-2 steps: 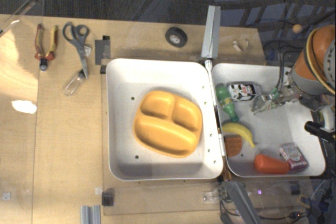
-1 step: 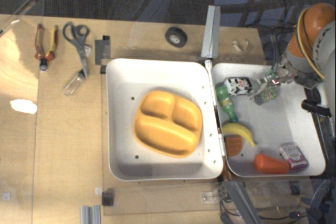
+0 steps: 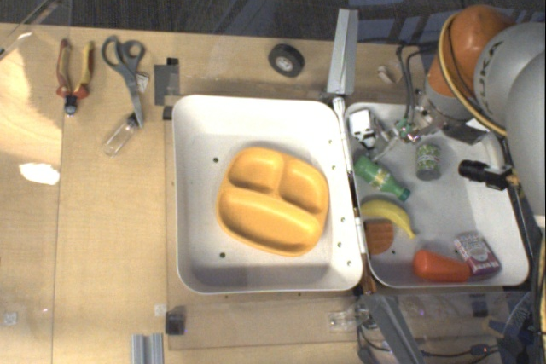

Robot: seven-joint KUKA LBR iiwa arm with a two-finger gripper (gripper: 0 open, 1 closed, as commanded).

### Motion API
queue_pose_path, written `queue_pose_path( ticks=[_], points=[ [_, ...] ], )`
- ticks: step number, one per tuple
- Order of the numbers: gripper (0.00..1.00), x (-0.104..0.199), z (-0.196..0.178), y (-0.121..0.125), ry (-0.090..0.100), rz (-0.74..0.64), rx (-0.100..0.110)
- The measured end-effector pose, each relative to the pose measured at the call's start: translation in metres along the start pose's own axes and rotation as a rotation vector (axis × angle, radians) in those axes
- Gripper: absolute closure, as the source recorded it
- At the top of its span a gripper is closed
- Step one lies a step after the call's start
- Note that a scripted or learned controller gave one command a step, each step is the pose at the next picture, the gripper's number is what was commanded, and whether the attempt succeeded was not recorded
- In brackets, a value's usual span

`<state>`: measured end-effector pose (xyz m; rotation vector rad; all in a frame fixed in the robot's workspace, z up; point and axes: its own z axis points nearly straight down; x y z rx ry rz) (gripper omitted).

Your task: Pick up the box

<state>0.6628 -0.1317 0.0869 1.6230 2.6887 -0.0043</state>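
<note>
The box (image 3: 476,255) lies in the right bin's (image 3: 503,279) near corner, just beside the carrot (image 3: 441,266). The gripper (image 3: 408,130) hangs at the far side; whether it is open I cannot tell. It should come down straight over the box, clear of the wall.

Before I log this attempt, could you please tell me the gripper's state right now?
Gripper: over the right bin's far end, state cannot be told; the box lies apart at the near end.
</note>
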Motion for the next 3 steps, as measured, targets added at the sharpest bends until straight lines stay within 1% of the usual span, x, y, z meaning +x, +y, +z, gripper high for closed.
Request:
queue_pose_path(
  ticks=[1, 2, 3],
  points=[
    [1.0, 0.0, -0.013, 0.0, 0.002, -0.006, 0.006],
    [1.0, 0.06, -0.17, 0.023, -0.006, -0.419, -0.012],
    [1.0, 0.111, -0.123, 0.015, -0.001, -0.148, -0.008]
  ],
)
